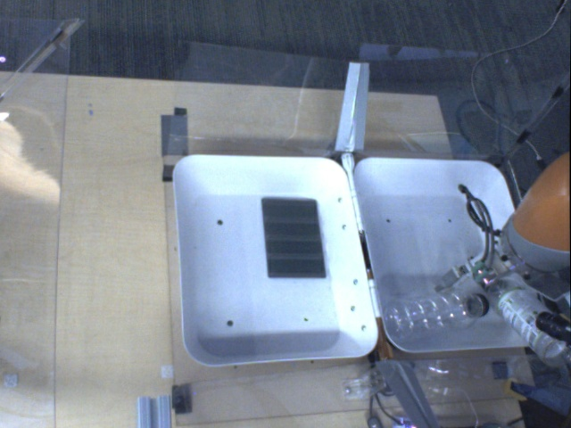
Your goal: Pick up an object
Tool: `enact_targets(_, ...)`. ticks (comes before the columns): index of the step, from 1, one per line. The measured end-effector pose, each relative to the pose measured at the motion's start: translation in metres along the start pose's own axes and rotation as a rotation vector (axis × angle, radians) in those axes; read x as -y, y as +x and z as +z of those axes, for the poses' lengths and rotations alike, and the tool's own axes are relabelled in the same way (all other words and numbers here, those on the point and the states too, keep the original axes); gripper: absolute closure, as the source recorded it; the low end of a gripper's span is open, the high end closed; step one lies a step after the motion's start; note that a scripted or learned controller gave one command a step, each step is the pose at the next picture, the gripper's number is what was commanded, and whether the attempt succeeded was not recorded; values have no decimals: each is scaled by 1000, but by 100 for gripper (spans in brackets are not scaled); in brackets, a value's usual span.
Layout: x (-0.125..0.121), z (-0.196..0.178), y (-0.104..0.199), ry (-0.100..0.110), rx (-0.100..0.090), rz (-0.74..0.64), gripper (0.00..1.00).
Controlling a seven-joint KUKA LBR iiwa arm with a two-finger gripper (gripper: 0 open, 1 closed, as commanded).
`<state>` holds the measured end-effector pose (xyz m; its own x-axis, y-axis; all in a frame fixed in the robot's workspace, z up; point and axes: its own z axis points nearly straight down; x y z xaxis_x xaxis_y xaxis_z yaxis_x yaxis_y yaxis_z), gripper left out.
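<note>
Reaching into the right bin (419, 185), the pincer (464, 279) is hovering just beside a clear tray (428, 312) near the front wall; its opening cannot be told. Risk: the transparent tray is likely slipping or being missed altogether.

The KUKA arm (546, 230) is seen entering from the right edge of the camera view, low in the frame. Its orange band (546, 210) is shown as a rounded dome, with a grey ring beneath it, so the arm is viewed almost from above and is pointed steeply downward. A black cable (477, 210) is looped out from the wrist toward the left. Below the band, the wrist hardware and gripper (464, 279) are extended down and to the left, with small coloured lights visible at the wrist. The gripper's end is blurred, and its state cannot be made out.
</note>
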<state>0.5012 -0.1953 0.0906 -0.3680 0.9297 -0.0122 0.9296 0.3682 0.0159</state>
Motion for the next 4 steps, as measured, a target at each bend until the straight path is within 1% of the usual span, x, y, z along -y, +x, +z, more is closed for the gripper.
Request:
enact_targets(1, -14, -1, 56, -2, 0, -115, 0)
enact_targets(2, -70, -7, 81, 8, -10, -142, 0)
enact_targets(3, -130, 3, 54, 3, -6, -10, 0)
enact_targets(4, -72, -106, 27, 10, -6, 240, 0)
